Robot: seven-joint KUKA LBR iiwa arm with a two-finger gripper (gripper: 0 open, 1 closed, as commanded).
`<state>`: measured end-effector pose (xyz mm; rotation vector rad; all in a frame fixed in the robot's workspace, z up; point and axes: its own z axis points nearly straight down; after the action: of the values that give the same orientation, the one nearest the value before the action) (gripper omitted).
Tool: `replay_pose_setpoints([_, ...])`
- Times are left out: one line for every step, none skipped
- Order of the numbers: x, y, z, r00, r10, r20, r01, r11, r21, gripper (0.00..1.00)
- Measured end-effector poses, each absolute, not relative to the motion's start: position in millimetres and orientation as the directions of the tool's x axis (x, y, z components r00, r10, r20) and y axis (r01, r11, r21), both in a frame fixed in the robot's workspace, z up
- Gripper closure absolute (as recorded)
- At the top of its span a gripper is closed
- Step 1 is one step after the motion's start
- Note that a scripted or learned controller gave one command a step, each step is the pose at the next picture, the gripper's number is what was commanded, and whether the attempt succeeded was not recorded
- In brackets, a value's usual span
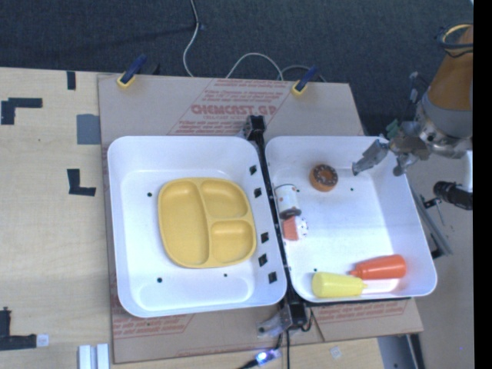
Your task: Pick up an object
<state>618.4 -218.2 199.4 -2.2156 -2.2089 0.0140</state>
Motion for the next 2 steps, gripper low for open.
replay_pose_setpoints([621.6,-217.1,209.0,-0.001,1.0,0.0,1.0,0.001,-0.001,0.0])
replay_pose_setpoints([614.8,-217.0,163.9,-0.001,1.0,-0.001,1.0,0.001,-0.005,0.0])
